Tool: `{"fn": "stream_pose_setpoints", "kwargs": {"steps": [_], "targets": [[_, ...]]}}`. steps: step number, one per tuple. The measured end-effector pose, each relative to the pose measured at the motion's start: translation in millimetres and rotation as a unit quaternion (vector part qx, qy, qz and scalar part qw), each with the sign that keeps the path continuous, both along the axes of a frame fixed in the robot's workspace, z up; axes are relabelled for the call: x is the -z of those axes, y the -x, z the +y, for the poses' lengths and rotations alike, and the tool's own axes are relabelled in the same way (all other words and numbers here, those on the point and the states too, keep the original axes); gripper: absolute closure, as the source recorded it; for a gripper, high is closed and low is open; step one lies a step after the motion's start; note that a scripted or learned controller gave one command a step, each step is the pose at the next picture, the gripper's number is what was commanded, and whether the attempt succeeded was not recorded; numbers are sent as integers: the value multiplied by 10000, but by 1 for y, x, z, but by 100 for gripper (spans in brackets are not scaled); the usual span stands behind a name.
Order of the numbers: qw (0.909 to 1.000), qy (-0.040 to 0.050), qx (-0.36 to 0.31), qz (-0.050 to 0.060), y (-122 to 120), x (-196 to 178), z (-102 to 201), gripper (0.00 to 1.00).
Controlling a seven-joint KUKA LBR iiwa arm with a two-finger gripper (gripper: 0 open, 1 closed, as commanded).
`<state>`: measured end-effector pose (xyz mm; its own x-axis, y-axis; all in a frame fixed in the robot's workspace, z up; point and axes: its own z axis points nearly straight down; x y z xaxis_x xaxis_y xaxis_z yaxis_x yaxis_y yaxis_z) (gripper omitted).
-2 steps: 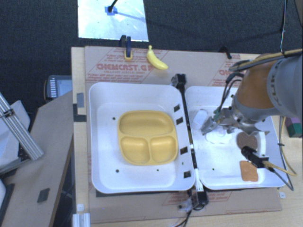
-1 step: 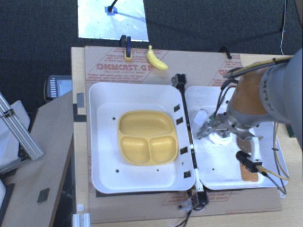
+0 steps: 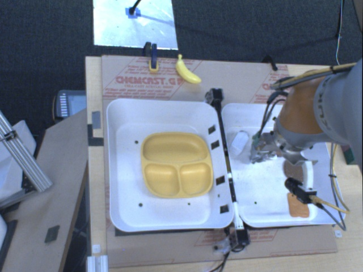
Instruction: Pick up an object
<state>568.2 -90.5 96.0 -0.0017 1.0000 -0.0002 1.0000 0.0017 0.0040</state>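
In the right bin, a pale, whitish object lies near the left wall. An orange-brown flat object rests by the front right corner. My gripper hangs low over the bin's middle, just right of the pale object, and I see nothing between its tips. The grey arm with its orange band covers the bin's right part. The left bin holds a yellow divided plate.
A yellow banana lies on the cardboard behind the left bin, next to a yellow clamp. A black divider strip runs between the bins. A shiny metal sheet sits at the back.
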Motion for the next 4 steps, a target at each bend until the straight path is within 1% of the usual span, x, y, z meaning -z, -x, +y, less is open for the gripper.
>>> {"fn": "stream_pose_setpoints", "kwargs": {"steps": [1, 2, 3, 4], "targets": [[10000, 5, -6, -8, -6, -46, -5, 100], [10000, 2, -9, -2, -9, -89, -4, 100], [10000, 5, -15, -23, -10, -154, -2, 100], [10000, -10, -40, -3, -27, -161, 49, 100]]}}
